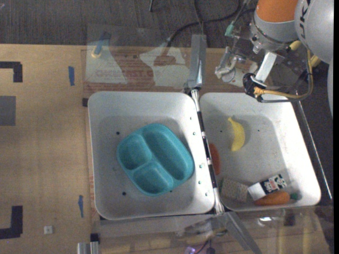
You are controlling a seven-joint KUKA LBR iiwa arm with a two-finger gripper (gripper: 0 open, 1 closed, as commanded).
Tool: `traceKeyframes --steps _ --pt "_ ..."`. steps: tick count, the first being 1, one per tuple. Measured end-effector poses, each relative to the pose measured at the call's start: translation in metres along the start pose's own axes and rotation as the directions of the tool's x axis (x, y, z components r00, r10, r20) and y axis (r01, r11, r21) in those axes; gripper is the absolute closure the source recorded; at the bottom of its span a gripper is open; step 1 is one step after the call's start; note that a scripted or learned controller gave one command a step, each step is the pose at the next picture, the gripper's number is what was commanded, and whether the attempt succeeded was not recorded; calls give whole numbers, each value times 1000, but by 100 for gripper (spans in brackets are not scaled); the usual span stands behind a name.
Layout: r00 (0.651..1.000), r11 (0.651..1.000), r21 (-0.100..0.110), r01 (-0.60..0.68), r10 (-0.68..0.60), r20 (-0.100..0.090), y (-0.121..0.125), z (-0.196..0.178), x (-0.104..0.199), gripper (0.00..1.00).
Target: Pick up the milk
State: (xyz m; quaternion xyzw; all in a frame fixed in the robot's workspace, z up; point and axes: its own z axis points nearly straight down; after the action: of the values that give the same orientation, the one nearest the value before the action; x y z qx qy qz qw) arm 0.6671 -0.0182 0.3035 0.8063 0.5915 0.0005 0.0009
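A pale wooden bench (42, 157) marked with scraps of blue and black tape carries two shallow white plastic bins side by side, with dark carpet and loose cables beyond its far edge. The left bin (100, 115) holds a teal plastic divided plate (154, 158) lying flat near its middle. The right bin (296, 142) holds the smaller things: a yellow banana (237, 133) lying apart in the far half, a reddish item (214, 159) pressed against the wall shared with the left bin, and a cluster in the near corner. There the small white milk carton with a black-and-red label (268, 186) lies on its side, touching an orange carrot (275, 198) on its near side and just beside a grey speckled block (235, 190) to its left.

The grey arm with the orange band (280, 4) hangs above the far rim of the right bin, its hand (233, 67) well apart from the milk carton and holding nothing; whether its fingers are spread or closed cannot be told at this angle. Judging by this, the approach is not yet begun. Because the carton sits wedged between the carrot and the bin's sloping near wall, a descent would probably need care to close on the carton alone.
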Motion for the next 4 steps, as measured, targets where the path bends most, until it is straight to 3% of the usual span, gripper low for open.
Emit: traceKeyframes --steps 1,2,3,4 --pt "992 992 4 128 -128 0 0 16 0 100" --pt "989 989 4 147 -147 0 -7 119 18 100" --pt "987 987 1 -164 164 0 -26 51 60 100" --pt "994 994 1 -107 107 0 -26 -122 70 100"
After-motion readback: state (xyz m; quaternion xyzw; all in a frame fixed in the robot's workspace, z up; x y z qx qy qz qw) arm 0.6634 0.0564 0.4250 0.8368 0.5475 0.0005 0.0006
